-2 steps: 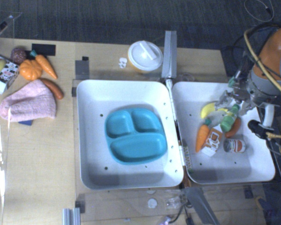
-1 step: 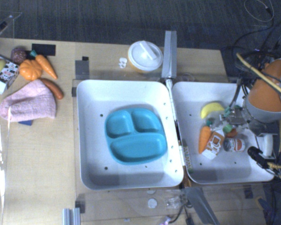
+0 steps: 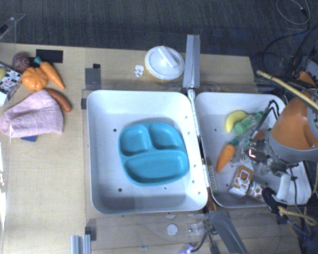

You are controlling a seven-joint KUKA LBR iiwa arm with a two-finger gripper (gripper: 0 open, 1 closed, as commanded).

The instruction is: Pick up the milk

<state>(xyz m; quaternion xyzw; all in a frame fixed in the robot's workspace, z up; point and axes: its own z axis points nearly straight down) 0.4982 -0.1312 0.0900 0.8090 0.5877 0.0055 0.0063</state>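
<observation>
- Far left of the worktop (image 3: 42, 184): pink cloth (image 3: 31, 116), small pumpkin (image 3: 34, 78), loose carrot (image 3: 53, 73), sausage (image 3: 61, 99); all well apart from the job, leave them be
- Left bin (image 3: 100, 157): holds a blue divided tray (image 3: 153, 153) lying flat near its middle; nothing here to grasp; white lidded tub (image 3: 165, 62) sits behind the bins on the worktop
- Right bin (image 3: 209, 115): carrot (image 3: 225, 156) lies tilted near the dividing wall; banana (image 3: 234, 119) toward the back; a green thing (image 3: 249, 123) just beside the banana, too blurred to name
- Milk (image 3: 243, 180): judged to be the small brown-and-white carton near the bin's front edge, lying on its side, just right of the carrot's tip; some other packet touches it on the right
- Claw (image 3: 254, 153): hangs low over the right bin, just behind the carton, beneath the orange band; whether it is spread or pressed together I cannot tell; nothing visibly pinched
- Doing it well, as I judge: shift toward the front edge until centred over the carton; come down across its narrow faces; keep clear of carrot and neighbouring packet; the front wall crowds the approach, so a steep descent looks safer
</observation>
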